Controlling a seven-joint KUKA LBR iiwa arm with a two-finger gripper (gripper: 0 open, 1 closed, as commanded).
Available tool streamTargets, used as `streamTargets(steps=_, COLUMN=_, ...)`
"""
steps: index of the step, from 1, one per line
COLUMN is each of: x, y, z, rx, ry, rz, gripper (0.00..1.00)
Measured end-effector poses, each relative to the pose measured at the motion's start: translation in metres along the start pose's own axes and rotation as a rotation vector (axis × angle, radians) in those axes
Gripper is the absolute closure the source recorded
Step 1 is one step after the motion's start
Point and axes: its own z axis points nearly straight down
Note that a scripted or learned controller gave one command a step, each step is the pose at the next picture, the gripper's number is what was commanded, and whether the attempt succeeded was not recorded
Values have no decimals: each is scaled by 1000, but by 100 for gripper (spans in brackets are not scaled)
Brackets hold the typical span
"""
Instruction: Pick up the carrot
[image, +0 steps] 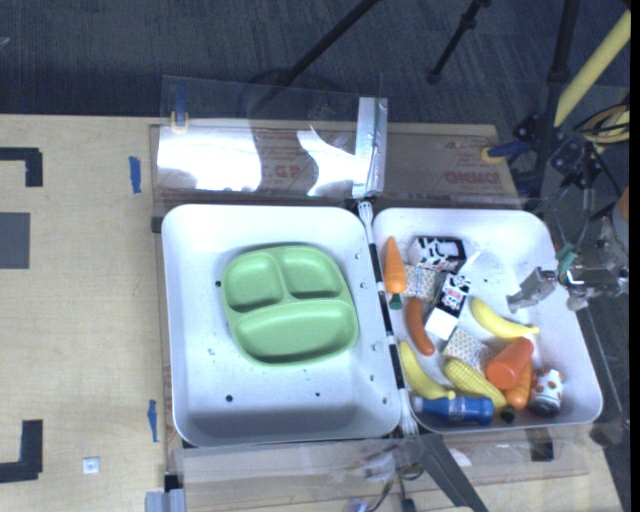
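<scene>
The hand (545, 285) hangs over the right bin's (520, 222) right edge, with nothing between its fingers; I cannot tell how wide they stand. The carrot (395, 265) lies well left of it, against that bin's left wall, pointing up the bin. Just below the carrot sits a sausage (420, 328), and further right a banana (500, 320). A corn cob (472, 380) and a blue bottle (457, 408) lie lower. The left bin (190, 300) holds a green plate (290, 302).

Wooden bench (80, 330), two white bins (190, 330) side by side
</scene>
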Motion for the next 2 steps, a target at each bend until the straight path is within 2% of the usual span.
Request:
streamTargets(steps=1, x=25, y=-25, z=75, rx=0, ry=0, rz=-190, gripper=0)
streamTargets(steps=2, x=54, y=-25, z=40, rx=-4, ry=-2, rz=-89, gripper=0)
